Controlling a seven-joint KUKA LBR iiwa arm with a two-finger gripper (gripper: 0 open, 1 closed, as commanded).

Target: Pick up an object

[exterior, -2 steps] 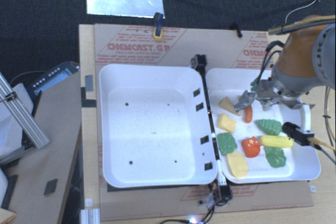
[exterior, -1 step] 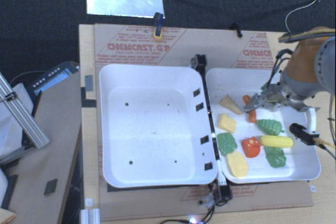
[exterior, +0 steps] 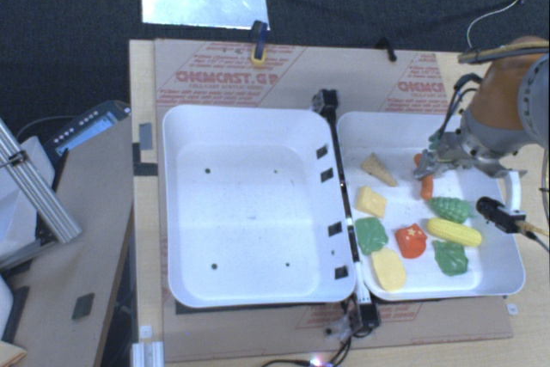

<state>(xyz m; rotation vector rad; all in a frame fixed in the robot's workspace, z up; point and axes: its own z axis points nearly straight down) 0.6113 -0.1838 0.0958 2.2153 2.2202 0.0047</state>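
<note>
— Since the orange carrot-like piece (exterior: pixel 426 187) is sitting right under the gripper (exterior: pixel 427 167), is the pick already happening?

— It is looking more like an attempt under way than a finished lift. The piece is lying on the floor of the right bin (exterior: pixel 516 266), near its back wall, and the fingertips are coming down on its upper end. Whether they are gripping it or merely touching, I cannot tell; the fingers are reading as narrow, nearly together, but the view is too coarse to settle it.

— So what is remaining?

— By my reckoning, a firm closure and the whole lift. Nothing is hanging clear of the bin.

— And the arm?

— It is reaching in from the right, wrist angled down and leftward. The yellow corn (exterior: pixel 454 231) and green broccoli (exterior: pixel 449 208) are lying just in front of it, untouched.
</note>
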